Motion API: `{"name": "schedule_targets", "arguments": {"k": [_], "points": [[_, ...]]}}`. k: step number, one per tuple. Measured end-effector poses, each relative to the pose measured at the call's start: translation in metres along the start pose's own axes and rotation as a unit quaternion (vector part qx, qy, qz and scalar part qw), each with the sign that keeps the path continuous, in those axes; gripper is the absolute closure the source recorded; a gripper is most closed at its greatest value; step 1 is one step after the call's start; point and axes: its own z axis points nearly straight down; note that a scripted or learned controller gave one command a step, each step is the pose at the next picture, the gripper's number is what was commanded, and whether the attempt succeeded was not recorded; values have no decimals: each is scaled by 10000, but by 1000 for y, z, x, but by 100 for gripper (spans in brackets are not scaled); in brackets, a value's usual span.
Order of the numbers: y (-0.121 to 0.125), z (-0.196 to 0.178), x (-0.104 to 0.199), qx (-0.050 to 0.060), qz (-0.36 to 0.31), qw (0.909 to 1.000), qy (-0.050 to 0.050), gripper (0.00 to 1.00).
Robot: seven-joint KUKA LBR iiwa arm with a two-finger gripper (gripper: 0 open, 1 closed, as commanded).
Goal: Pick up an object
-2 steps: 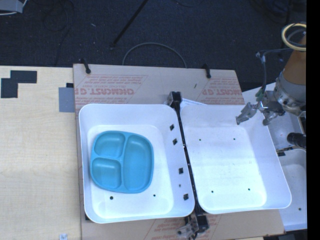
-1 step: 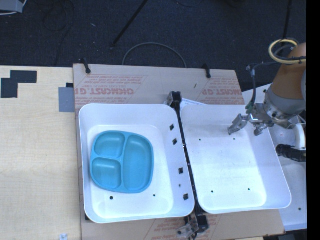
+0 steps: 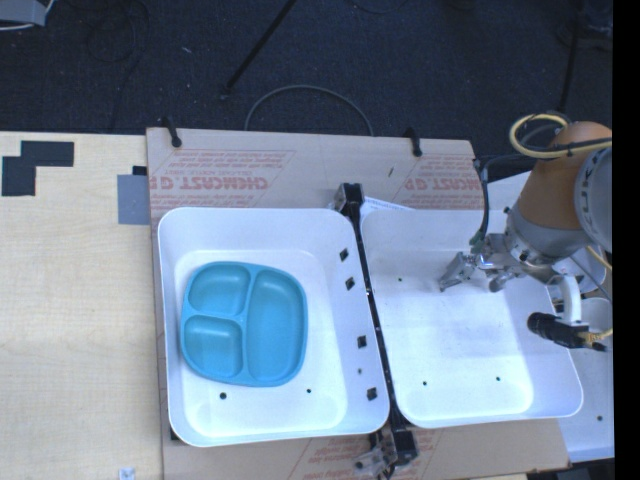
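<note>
Blue divided plate (image 3: 243, 323) sitting flat in the left bin (image 3: 330, 230), a bit left of center. Looks like the only thing worth grabbing. Right bin (image 3: 455, 393) has just the claw (image 3: 478, 274) hanging over its far right part, fingers spread wide, nothing between them. Well apart from the plate. So probably still at the approach step. Next up: swing left across the divider (image 3: 365, 308), drop down on a plate rim, then close.
</note>
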Motion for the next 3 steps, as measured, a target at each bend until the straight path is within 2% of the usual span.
{"name": "schedule_targets", "arguments": {"k": [1, 2, 3], "points": [[0, 15, 2, -15, -2, 10000, -6, 0], [0, 4, 1, -16, 2, 10000, -6, 100], [-6, -56, 3, -41, 1, 10000, -13, 100]]}}
